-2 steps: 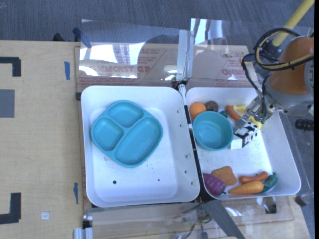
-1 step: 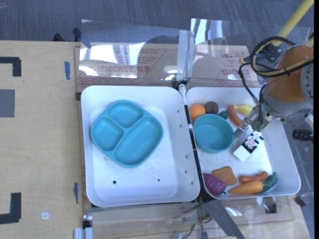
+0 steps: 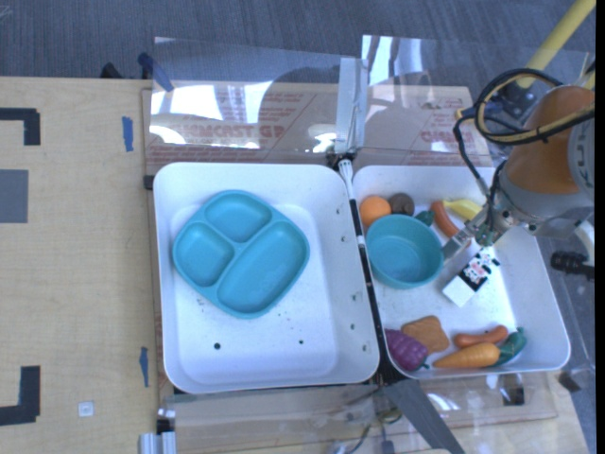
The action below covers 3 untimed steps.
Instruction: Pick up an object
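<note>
From above, two white bins sit side by side on the bench. The left bin [image 3: 326, 253] has a blue plate [image 3: 241, 252] in it, with three parts to hold food. The right bin [image 3: 544, 296] has many small things in it. The gripper [image 3: 480, 237] hangs over the right bin, just above a small white block [image 3: 469, 280]. The block is white with black marks and a tiny red spot on its top face. The marks are too small to read. It lies tilted, near the middle of the right bin, just to the right of a blue bowl [image 3: 405, 250]. I cannot tell how the jaws stand, or if the block is between them. Behind the bowl are an orange ball [image 3: 375, 207] and a small brown round thing [image 3: 402, 203]. Next to those are a little carrot [image 3: 444, 218] and a yellow banana [image 3: 463, 207], partly hidden by the arm. At the front of the bin are a purple bunch of grapes [image 3: 406, 350], a tan slice of bread [image 3: 427, 331], and two more carrots [image 3: 468, 355] with green ends. Behind the bins is clear plastic with red writing on brown card under it, but the words are too blurry to read. The arm [image 3: 553, 149] is grey with an orange band and black wires.
</note>
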{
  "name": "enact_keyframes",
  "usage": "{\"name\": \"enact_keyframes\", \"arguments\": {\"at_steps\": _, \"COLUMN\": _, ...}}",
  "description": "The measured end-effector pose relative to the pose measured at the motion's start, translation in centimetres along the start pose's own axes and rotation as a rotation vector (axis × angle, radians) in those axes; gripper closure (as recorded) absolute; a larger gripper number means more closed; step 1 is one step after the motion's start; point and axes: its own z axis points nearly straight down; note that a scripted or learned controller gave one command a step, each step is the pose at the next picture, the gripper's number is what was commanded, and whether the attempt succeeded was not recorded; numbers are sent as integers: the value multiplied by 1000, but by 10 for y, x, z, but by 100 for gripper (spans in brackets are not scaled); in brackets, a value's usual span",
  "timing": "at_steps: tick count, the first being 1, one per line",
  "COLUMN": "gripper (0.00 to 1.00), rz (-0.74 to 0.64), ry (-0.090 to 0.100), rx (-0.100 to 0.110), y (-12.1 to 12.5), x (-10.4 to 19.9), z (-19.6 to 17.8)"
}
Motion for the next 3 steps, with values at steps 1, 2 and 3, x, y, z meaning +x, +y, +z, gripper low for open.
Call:
{"name": "enact_keyframes", "arguments": {"at_steps": 1, "gripper": 0, "rz": 155, "ry": 7, "rx": -3, "y": 5, "x": -8, "z": 2}}
{"name": "enact_keyframes", "arguments": {"at_steps": 2, "gripper": 100, "rz": 150, "ry": 8, "rx": -10, "y": 10, "x": -6, "z": -9}}
{"name": "enact_keyframes", "arguments": {"at_steps": 3, "gripper": 100, "rz": 389, "ry": 23, "rx": -5, "y": -9, "x": 18, "z": -109}}
